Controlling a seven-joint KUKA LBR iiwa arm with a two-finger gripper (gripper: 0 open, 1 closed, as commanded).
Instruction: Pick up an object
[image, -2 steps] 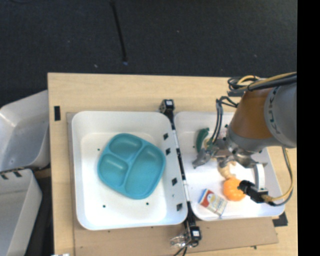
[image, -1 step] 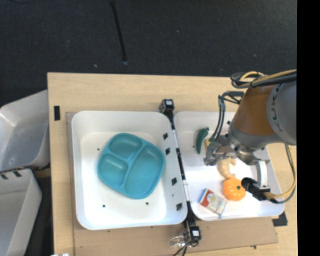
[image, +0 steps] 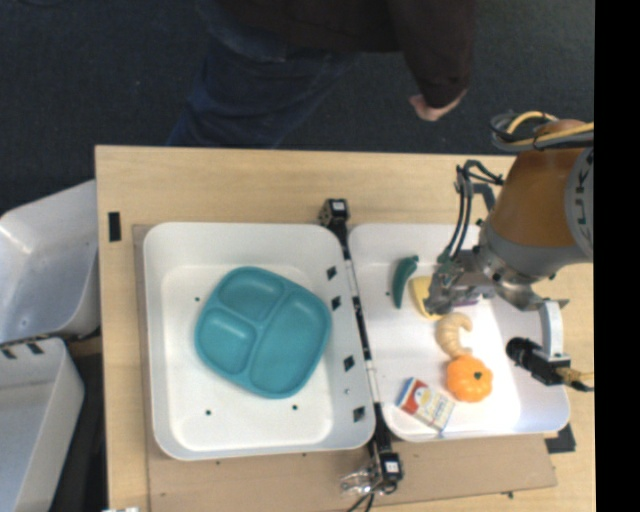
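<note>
In the right bin (image: 400, 250) lie a green curved piece (image: 403, 277), a yellow piece (image: 420, 293) partly under the gripper, a pale croissant-shaped piece (image: 453, 332), an orange pumpkin (image: 469, 379) and a small printed box (image: 426, 403). My gripper (image: 447, 294) hangs low over the bin's upper middle, right beside the yellow piece and just above the croissant. The wrist hides its fingertips.
The left bin (image: 170, 420) holds a teal divided plate (image: 263, 330) in its middle. A black-clipped divider (image: 352, 300) runs between the bins. A person's hand (image: 437, 104) shows beyond the bench's far edge. A white container (image: 40, 270) stands off the bench at left.
</note>
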